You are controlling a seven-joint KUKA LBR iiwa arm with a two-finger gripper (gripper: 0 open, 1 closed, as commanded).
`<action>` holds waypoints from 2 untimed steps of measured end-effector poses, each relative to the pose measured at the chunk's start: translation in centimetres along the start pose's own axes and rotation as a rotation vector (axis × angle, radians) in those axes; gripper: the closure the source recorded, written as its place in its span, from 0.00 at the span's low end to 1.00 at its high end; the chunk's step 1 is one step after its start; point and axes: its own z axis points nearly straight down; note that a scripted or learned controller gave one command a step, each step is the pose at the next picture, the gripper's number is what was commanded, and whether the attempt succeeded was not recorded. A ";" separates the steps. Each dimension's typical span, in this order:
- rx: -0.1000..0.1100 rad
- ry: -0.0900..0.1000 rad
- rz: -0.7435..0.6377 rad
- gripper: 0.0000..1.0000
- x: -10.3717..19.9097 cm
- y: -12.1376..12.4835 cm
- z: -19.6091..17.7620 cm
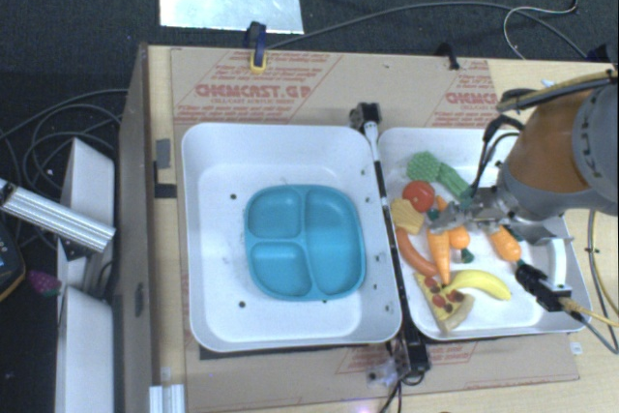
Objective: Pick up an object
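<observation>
End effector (462,220) low in the right bin (559,316), over toy food, grip too hidden to tell, orange carrot (440,252) just beside it

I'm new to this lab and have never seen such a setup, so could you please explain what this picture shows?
It is one picture, taken by a fixed camera above a bench, looking down at a slant. The grey and orange shape at the right is a robot arm; its gripper reaches down into the right bin. That white bin holds toy food: a banana, a carrot, a tomato, a green vegetable and a pizza slice. The left bin holds a blue divided plate. I cannot tell whether the gripper grips anything.
</observation>
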 end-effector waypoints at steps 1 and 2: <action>0.022 0.004 -0.002 0.00 2.2 -1.7 1.5; 0.020 0.004 -0.003 1.00 2.2 -1.6 0.5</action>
